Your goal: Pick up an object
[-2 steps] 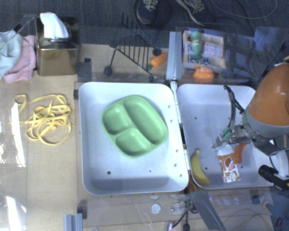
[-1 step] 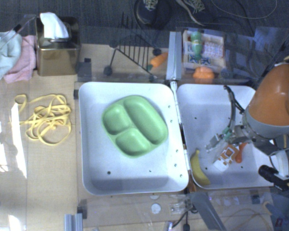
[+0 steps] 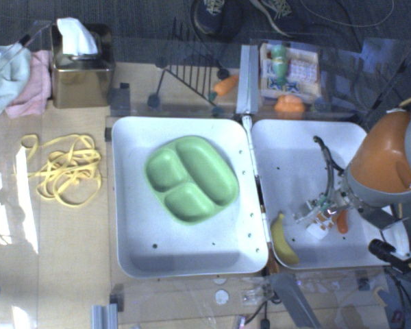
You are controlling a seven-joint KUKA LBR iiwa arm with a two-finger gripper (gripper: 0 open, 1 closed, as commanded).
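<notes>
Nearest you, a banana (image 3: 282,242) is lying against the front-left wall of the right bin (image 3: 288,149), likely where it slid to rest. Just beside it, your gripper (image 3: 323,214) is hanging low over a small orange object (image 3: 342,222), probably lining up a grasp; you cannot tell whether it has anything. In the left bin (image 3: 130,184) a green divided tray (image 3: 192,178) is sitting centred. Yellow cord (image 3: 63,168) is lying loose on the bench (image 3: 55,252). Farthest, a tissue box (image 3: 81,64) is standing; no writing is reading clearly.
</notes>
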